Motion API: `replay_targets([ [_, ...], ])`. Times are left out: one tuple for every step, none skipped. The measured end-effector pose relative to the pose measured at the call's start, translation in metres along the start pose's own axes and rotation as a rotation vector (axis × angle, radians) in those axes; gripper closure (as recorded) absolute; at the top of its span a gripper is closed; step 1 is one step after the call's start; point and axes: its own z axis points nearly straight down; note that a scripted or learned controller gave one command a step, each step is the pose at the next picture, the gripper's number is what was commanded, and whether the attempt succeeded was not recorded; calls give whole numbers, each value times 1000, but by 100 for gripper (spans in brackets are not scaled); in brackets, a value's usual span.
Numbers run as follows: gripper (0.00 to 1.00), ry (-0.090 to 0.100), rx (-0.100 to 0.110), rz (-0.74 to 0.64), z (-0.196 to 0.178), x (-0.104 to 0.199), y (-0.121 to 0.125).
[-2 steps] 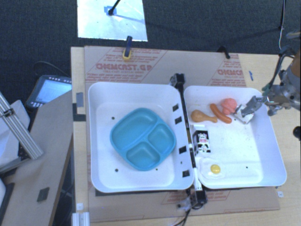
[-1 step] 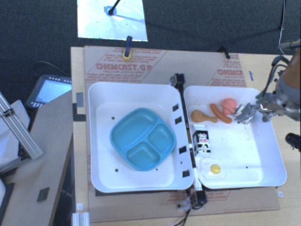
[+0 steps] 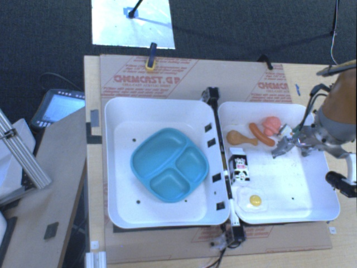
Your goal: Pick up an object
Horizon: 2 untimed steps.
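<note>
End effector [image 3: 280,147] of mine is hovering over the right bin [image 3: 312,208], just beside the sausage [image 3: 261,133] and pink ball [image 3: 271,125]; I cannot tell its state. Near them a drumstick [image 3: 241,138] is lying, with a cow carton [image 3: 240,168] and egg [image 3: 254,200] toward the front, while a blue tray [image 3: 169,164] is sitting in the left bin [image 3: 120,205].
</note>
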Motion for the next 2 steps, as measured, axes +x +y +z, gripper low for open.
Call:
replay_targets([
  [0,1,-1,0,61,6,-3],
  [100,-2,-7,-1,47,5,-1],
])
